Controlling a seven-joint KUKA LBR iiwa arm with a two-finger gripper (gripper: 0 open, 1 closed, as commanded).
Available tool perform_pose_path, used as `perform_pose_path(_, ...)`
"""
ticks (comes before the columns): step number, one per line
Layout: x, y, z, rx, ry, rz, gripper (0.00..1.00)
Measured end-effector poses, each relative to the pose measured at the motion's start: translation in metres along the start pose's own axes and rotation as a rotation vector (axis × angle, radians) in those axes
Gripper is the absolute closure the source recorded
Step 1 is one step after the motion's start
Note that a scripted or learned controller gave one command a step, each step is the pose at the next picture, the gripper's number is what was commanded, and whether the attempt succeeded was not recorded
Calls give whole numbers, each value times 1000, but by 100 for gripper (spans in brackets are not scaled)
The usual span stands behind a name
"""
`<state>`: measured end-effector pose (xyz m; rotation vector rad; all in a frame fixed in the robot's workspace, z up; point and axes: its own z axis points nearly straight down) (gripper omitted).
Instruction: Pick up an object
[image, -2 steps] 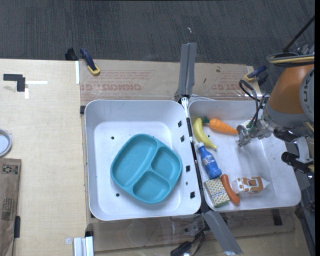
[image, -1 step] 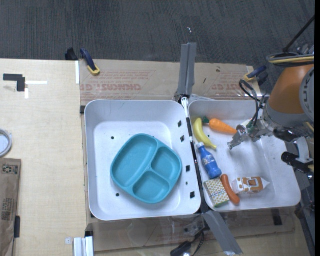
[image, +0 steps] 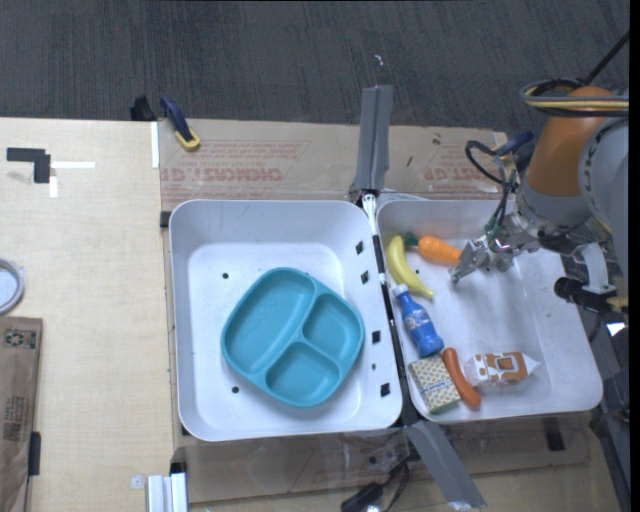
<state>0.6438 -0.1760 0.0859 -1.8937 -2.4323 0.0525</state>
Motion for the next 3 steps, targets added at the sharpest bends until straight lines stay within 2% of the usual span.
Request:
perform_pose_path(1,-3,3,-7,-19,-19,-4,100)
perform_pose_path(2,-3,3,-7,-19,-19,-5,0)
perform_pose_path(3,47,1,-2,-59,-27,-87,0)
